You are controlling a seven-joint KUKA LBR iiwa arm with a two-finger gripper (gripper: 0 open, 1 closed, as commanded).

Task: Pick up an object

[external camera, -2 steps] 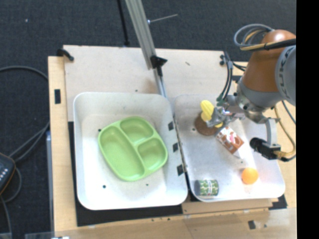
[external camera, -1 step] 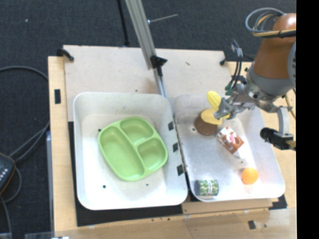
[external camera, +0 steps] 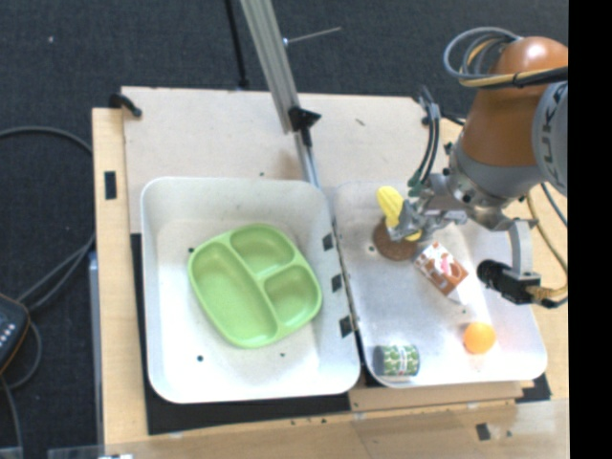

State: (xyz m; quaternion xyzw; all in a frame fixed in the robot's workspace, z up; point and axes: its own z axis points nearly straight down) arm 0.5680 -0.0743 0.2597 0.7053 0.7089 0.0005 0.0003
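You are looking down on a bench (external camera: 210, 132) with two shallow white bins side by side. The left bin (external camera: 167, 352) holds a green divided plate (external camera: 254, 284) with three compartments, lying flat near the bin's middle and turned at a slant. The right bin (external camera: 382, 285) holds the loose things you could pick: a yellow piece shaped like a corn cob (external camera: 389, 201) near the bin's upper left, a brown round disc (external camera: 387, 244) just below it, a red and white packet (external camera: 442, 268) lying slanted toward the middle, an orange ball (external camera: 479, 338) near the lower right corner, and a small green can (external camera: 397, 359) lying on its side against the bottom rim. The arm (external camera: 507, 113) comes in from the right, its orange band high over the upper right of the bench, and its gripper (external camera: 411, 220) hangs over the upper left part of the right bin, right at the yellow piece and the brown disc. From this slant you cannot tell whether the gripper is gripping anything; the metal parts overlap the yellow piece and the disc, and its state is not readable. A slanted aluminium post (external camera: 273, 60) rises from the bench behind the bins, and black cables (external camera: 48, 247) trail on the dark floor at the left.
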